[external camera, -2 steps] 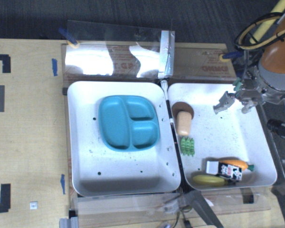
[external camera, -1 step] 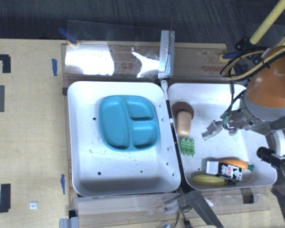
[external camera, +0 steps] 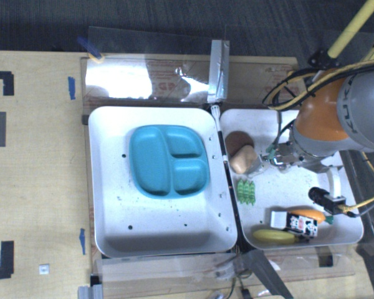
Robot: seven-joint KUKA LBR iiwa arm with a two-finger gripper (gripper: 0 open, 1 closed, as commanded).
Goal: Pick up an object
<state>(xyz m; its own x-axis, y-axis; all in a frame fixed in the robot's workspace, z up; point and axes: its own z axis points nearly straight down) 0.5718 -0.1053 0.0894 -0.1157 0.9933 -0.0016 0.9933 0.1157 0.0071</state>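
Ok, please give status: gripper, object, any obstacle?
Gripper low in right bin, against tan rounded object. Grasp not confirmed. Green piece just below it, banana further off.

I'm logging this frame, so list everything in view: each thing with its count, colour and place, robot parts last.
bins: two, white, side by side on the bench
divided tray: one, blue, middle of left bin
round object: one, tan and brown, upper left of right bin
ridged piece: one, green, right bin, below the round object
banana: one, yellow, front edge of right bin
small box: one, black and white, just above the banana
arm: one, grey with orange band, over right bin
gripper: one, beside the round object
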